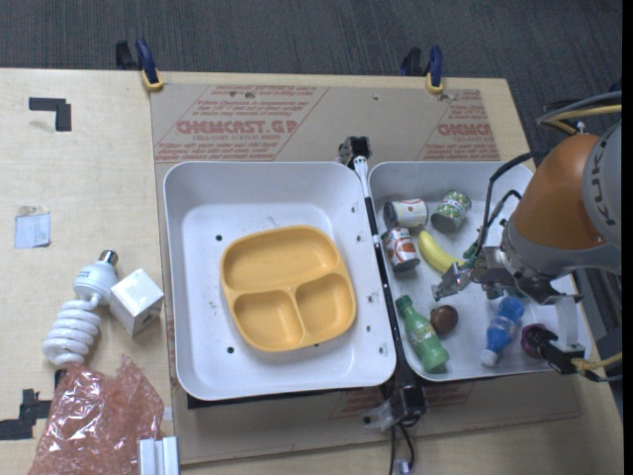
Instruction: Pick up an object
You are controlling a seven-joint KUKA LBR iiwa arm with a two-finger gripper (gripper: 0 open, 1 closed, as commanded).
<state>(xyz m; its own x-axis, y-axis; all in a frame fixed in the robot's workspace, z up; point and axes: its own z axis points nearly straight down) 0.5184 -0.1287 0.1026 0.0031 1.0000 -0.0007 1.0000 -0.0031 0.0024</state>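
We saw the tool [457, 283] hanging over the middle of the right bin [473, 173], but we could not tell its state. Under and around it lay a banana [433, 251], a brown ball [444, 318], a green bottle [421, 335] near the left wall, a blue bottle [501, 329] to the right, and a dark purple thing [537, 339] at the near right corner. Three cans sat toward the far side: a white can [406, 212], a red can [401, 248] and a green can [451, 210]. The left bin [188, 265] held a yellow divided plate [288, 287]. On the counter [79, 196] to the left lay a light bulb [77, 317] beside a white box [136, 301].
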